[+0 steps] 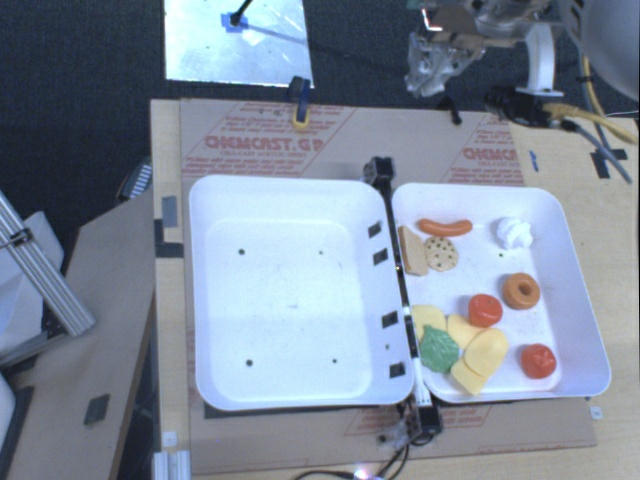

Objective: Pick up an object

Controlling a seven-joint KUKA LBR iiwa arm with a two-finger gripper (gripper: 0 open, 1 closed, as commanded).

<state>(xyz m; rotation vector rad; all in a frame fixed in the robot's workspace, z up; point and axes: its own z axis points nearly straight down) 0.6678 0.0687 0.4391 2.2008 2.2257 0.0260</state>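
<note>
Toy food fills your right bin (575, 258), gripper (432, 73) above the desk's far edge, finger state unclear; the donut (521, 291), likely light and stiff, suits a pinch across its ring.

Toy foods are spread flat in the right bin (575, 268): a sausage (444, 227), cookie (440, 255), doughnut (520, 291), two tomatoes (485, 310), and possibly cheese slices (480, 358).
</note>
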